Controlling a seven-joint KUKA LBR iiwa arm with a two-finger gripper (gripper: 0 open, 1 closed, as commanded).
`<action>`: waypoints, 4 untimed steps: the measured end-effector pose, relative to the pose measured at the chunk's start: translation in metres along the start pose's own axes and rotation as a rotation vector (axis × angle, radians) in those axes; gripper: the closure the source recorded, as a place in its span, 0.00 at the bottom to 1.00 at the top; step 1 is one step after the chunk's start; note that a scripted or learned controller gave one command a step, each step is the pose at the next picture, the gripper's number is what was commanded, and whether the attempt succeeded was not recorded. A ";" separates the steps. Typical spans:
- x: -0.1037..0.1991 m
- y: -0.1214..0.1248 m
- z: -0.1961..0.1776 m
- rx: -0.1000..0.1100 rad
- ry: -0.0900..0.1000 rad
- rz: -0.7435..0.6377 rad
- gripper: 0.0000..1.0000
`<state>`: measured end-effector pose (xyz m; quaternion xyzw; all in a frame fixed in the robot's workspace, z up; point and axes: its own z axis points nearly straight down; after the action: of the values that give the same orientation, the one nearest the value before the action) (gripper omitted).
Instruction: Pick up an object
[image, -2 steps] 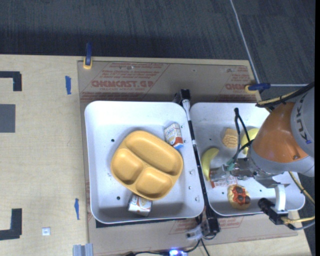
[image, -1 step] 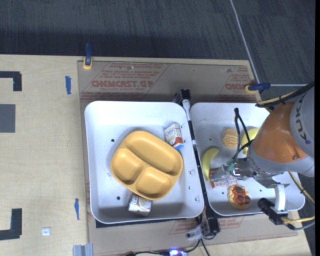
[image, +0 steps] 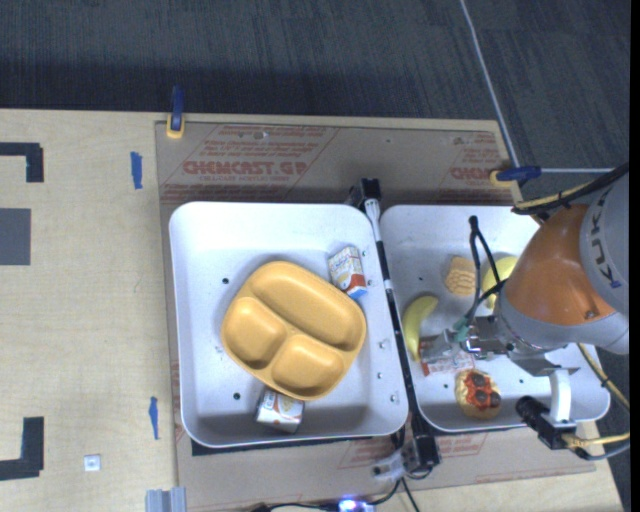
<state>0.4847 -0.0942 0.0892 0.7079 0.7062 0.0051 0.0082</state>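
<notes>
You saw the gripper (image: 462, 338) low in the right bin (image: 590, 405) beside the banana (image: 415, 318), reaching to grasp; whether it was clenched I cannot tell, so next you needed a closing and a lift.

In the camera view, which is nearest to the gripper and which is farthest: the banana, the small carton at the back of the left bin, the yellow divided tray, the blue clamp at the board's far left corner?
Measured from the gripper in the right bin:
1. Banana, right bin, beside the gripper on its left.
2. Small carton, left bin, near the divider.
3. Yellow divided tray, middle of the left bin.
4. Blue clamp, the board's far left corner.
</notes>
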 end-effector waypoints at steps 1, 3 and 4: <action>-0.002 0.000 0.000 0.001 0.003 -0.002 0.00; -0.002 0.002 -0.011 -0.003 -0.003 0.001 1.00; -0.002 0.002 -0.011 -0.003 -0.004 0.001 0.00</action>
<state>0.4862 -0.0961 0.1007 0.7083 0.7058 0.0047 0.0104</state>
